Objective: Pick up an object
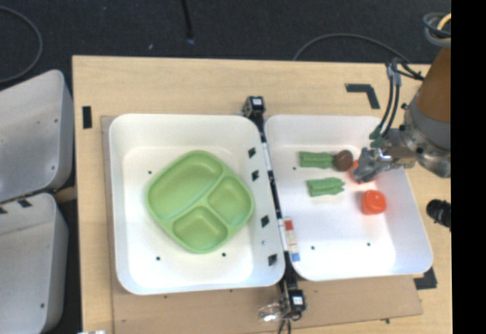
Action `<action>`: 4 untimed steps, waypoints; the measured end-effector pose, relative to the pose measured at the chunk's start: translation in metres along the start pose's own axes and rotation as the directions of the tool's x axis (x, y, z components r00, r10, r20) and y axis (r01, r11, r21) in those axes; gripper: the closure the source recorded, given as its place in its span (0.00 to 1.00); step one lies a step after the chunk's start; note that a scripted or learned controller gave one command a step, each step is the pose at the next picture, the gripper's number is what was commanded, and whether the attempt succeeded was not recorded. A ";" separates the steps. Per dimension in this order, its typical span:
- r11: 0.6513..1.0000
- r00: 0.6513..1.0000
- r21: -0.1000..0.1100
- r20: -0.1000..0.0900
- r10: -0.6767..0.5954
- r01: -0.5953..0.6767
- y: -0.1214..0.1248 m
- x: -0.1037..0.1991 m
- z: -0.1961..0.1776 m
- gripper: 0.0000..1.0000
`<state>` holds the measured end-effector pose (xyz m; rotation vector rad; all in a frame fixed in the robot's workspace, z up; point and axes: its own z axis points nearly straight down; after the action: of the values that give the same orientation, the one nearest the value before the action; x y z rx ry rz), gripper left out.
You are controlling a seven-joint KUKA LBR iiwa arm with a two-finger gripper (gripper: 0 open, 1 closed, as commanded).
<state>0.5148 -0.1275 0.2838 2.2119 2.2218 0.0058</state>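
While the gripper (370, 166) hangs low at the frame's right, you cannot tell how it is set; the brown ball (343, 159) sits just left of it in the right bin (342, 253); you're approaching, so next descend squarely.

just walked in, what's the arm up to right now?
The gripper is low over the right bin, beside a small brown object, two green pieces and an orange object. Nothing is visibly held. The left bin holds a green divided plate.
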 end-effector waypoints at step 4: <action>1.000 1.000 0.008 -0.003 -0.002 0.002 0.016 0.153 0.032 1.00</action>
<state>0.5303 0.0258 0.2519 2.2152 2.2296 -0.0003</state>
